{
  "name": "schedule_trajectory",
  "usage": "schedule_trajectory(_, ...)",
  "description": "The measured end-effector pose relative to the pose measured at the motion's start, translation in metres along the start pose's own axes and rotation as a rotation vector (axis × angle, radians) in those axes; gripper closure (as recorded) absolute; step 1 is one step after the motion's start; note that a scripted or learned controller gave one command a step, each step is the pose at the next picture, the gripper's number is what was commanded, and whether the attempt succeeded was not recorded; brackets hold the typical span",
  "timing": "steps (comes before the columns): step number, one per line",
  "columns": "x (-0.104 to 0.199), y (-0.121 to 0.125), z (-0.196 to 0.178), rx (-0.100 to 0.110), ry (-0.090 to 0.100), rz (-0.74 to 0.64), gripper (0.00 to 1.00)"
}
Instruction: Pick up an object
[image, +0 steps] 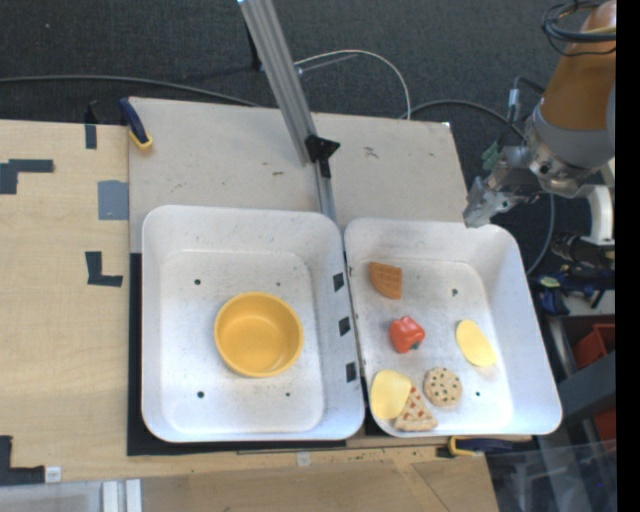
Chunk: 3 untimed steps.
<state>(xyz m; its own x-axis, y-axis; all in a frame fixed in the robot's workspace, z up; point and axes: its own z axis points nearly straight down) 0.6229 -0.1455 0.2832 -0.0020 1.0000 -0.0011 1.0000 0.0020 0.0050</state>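
The gripper (483, 208) hangs just past the right bin's (520, 265) far right corner; can't tell how its jaws stand. Inside that bin sit a small glossy red toy pepper (405, 334) in the middle, plus a cookie (441, 386) and pizza slice (415, 413) nearer.

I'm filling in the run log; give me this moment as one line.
gripper: above right bin's far corner, holding nothing | right bin: red pepper, cookie, waffle | left bin: yellow bowl

The bench (60, 300) bears two white bins (170, 330) (520, 330) side by side.
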Motion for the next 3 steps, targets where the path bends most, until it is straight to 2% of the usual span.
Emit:
schedule_trajectory(2, 0.114, 0.014, 0.030, 0.008, 0.003, -0.005, 1.00)
schedule_trajectory(3, 0.177, 0.015, 0.030, 0.006, 0.003, -0.006, 1.00)
